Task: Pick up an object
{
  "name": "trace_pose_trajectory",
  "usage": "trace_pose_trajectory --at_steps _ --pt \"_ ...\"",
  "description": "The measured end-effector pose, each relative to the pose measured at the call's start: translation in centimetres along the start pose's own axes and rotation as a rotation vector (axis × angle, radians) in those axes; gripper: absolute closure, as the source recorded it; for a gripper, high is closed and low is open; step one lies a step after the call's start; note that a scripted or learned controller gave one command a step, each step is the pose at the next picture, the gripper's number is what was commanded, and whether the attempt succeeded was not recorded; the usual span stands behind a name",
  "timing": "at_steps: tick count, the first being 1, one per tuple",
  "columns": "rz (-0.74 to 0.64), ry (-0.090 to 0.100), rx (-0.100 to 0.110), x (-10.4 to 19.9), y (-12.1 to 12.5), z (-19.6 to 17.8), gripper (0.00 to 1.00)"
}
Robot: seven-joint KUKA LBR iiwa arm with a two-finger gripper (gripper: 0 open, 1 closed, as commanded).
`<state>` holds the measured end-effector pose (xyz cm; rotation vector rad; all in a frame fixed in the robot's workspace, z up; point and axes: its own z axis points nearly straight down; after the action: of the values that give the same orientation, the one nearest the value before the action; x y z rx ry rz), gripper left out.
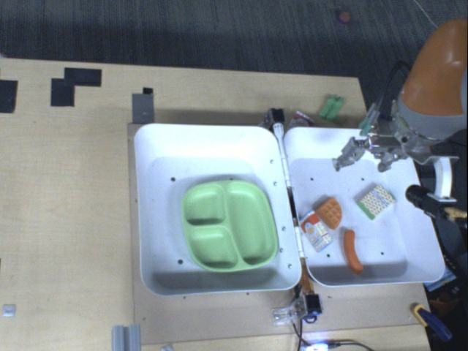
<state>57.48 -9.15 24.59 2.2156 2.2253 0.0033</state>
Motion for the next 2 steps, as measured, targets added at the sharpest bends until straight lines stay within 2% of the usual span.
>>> trace_pose_trajectory --at_steps 1,2 --pt "0.003 -0.001 0.002 -4.1 -1.6 8.9 0.0" --pt "0.001 -0.002 -0.005 -5.0 1.6 16.0 0.0"
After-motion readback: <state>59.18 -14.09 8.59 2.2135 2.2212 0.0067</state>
